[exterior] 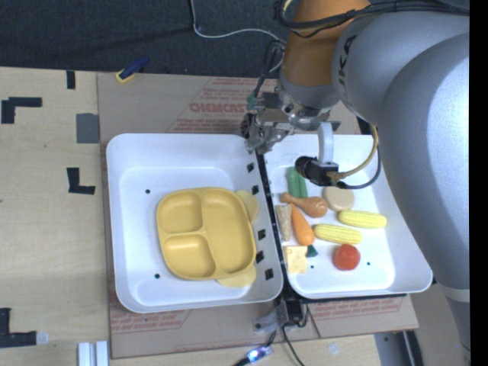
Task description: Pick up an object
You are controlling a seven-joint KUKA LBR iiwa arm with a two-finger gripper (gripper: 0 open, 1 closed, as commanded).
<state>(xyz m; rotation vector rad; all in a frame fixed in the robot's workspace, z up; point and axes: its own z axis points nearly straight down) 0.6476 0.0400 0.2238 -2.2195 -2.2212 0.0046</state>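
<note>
The right bin [381, 280] holds several toy foods: a green piece [296, 183], a drumstick [303, 201], a carrot [302, 226], two corn cobs [362, 219] [337, 233], a pale round piece [338, 198], a red tomato [346, 257], a yellow cheese wedge [296, 260] and a beige stick [284, 221]. My gripper [263, 132] hangs over the divider at the back of the two bins, above and to the left of the food. Nothing shows between its fingers.
The left bin [130, 204] holds a yellow divided plate [204, 232] with a pale yellow piece [238, 277] poking out under it. The grey arm with its orange band [320, 29] covers the upper right. Cardboard [152, 105] lies under the bins.
</note>
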